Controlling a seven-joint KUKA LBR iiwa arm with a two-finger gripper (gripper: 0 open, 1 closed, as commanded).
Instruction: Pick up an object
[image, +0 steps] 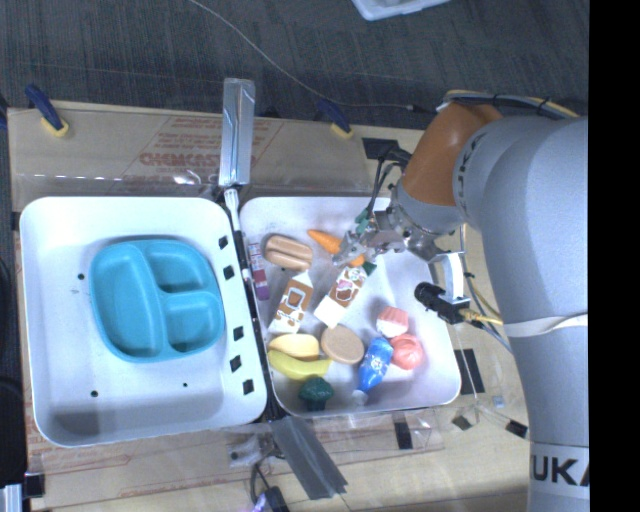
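Observation:
My gripper (357, 245) hangs low over the upper middle of the right bin (440, 385), beside an orange carrot (323, 240) and just above a white and brown carton (342, 292). Other toys lie in this bin: a hot dog bun (287, 250), a second small carton (292, 303), a yellow banana (292, 350), a tan round disc (343, 344), a blue bottle (374, 364), a pink and red piece (400, 340) and a dark green piece (316, 393). I cannot make out anything between the fingers.
The left bin (60, 400) holds a blue divided tray (158, 296). A grey divider with black clips (238, 300) runs between the bins. The arm's grey body (530, 230) covers the right side of the bench.

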